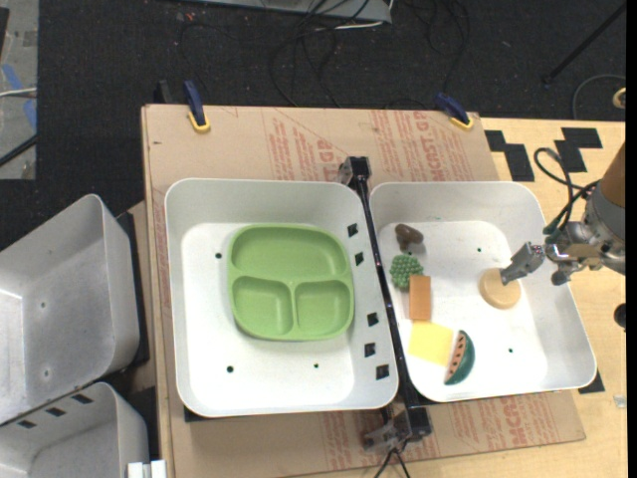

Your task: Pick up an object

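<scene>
Two white bins side by side on the bench — the left bin (189, 297) carries one green divided plate (292, 282), lying flat in the middle. The right bin (557, 347) has six small things: one brown lump (408, 235) near the divider, one green knobbly ball (404, 270) just below it, one orange block (420, 298) touching that ball's lower side, one yellow square (431, 344) below the block, one watermelon slice (459, 358) right against the square, and one tan round disc (500, 290) lying apart toward the right. The gripper (538, 262) hangs over the right bin's right side, just beside the disc — jaws spread, nothing between them. The disc has open floor around it; the other five crowd along the divider.
</scene>
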Action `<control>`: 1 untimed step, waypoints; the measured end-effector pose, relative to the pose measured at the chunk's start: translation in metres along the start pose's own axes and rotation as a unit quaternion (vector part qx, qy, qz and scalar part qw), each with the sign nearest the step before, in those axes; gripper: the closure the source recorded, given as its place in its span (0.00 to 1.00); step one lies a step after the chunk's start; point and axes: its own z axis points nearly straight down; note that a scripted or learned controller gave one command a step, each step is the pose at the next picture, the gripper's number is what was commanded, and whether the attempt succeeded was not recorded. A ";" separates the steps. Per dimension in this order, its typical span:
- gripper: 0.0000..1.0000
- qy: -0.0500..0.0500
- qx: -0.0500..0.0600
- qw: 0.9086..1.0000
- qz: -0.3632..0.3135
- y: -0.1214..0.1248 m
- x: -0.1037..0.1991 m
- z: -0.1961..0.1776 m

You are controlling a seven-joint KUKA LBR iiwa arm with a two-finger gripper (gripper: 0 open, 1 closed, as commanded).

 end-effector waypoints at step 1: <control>0.00 -0.001 -0.005 1.000 -0.001 0.003 0.000 -0.006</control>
